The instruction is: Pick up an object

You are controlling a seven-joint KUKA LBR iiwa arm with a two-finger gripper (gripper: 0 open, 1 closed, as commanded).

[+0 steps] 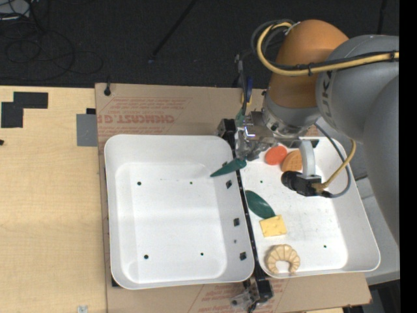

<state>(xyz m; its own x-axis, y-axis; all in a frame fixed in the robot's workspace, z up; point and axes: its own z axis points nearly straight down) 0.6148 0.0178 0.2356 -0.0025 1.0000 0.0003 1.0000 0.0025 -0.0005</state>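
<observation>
Dark flooring with cables is lying beyond a pale wooden bench (45, 194), which is carrying a cardboard sheet and two white bins. Over the dividing rims, the claw (242, 150) is hanging with a green leaf (228, 168) just below its tips; the leaf seems to be caught at its upper right end, though whether the claw is pinching it or merely touching it I cannot tell. The leaf is lying across the rim of the left bin (130, 150), its long axis slanting from upper right, at the claw, down to its pointed tip at lower left.

It is looking thin, light and floppy, likely a plastic toy, so a grip near one end would leave it dangling; pinching flat across its middle should be steadier.

In the right bin (352, 240) a second green leaf (258, 204), a yellow cheese wedge (273, 226), a croissant (282, 258) and an orange piece (275, 154) are resting.
</observation>
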